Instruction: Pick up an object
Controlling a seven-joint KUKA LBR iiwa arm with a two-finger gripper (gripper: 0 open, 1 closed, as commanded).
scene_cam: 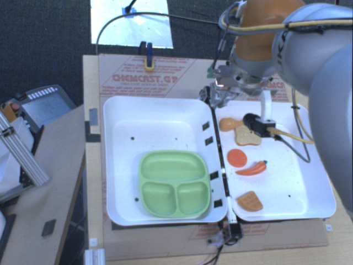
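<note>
Currently, as read from my remote station, nearest entries first.

1. Tan-orange wedge (250, 201): lies flat at the near inner corner of the right-hand bin (309, 195), well apart from the other pieces.
2. Green divided plate (175, 184): three compartments, sitting in the near half of the left-hand bin (124, 128), close to the shared rim.
3. Red chili pepper (251, 168): on its side, mid-bin.
4. Red disc (237, 158): flat, just beside the pepper's far end; I cannot tell whether they touch.
5. Pale tan slice (247, 136): flat, farther back.
6. Orange oval piece (227, 124): just beside the inner rim, and the candidate nearest the claw.
7. Gripper (220, 98): hangs over the far end of the ridge where the two bins meet. I cannot tell whether the claw is spread or pressed together, and I see nothing between its tips.
8. Cardboard sheet (165, 76): under both bins, with a blue and yellow clamp (148, 57) at its far edge.

Hazards, in my judgement: a straight descent from here would strike the rim rather than any piece. The oval is small and rounded, so it may squirt out of a pinch. The slice and disc lie thin against the floor, and a close could ride over them. A grab at the disc could shove the pepper.
</note>
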